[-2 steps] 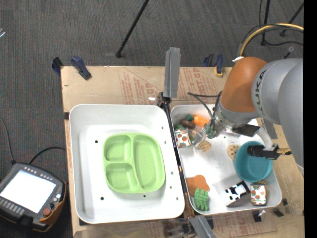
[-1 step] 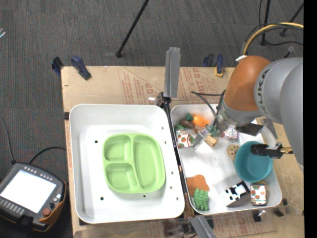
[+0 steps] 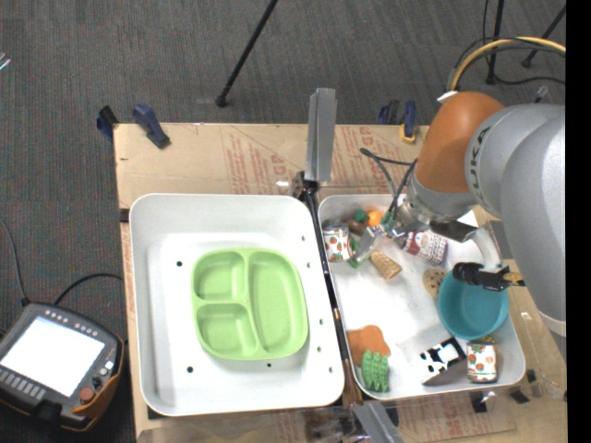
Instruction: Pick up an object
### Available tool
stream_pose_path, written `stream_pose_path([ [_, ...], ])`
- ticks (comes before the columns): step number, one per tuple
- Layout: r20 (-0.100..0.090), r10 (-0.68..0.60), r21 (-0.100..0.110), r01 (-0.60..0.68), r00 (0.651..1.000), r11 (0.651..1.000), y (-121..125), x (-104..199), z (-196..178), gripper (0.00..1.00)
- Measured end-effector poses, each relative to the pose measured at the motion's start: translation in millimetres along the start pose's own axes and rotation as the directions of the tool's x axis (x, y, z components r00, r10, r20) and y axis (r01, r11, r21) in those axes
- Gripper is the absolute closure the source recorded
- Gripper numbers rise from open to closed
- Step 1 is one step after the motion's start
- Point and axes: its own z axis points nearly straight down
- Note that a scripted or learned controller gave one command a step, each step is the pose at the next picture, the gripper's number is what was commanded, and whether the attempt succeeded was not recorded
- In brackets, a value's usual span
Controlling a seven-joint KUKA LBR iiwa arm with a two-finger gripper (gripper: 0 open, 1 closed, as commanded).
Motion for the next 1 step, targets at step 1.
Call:
stream_pose_path([
  [1,-0.001,0.049,0.0,-0.049,0.999,0.999,0.3,-0.1,0.0,0.0],
])
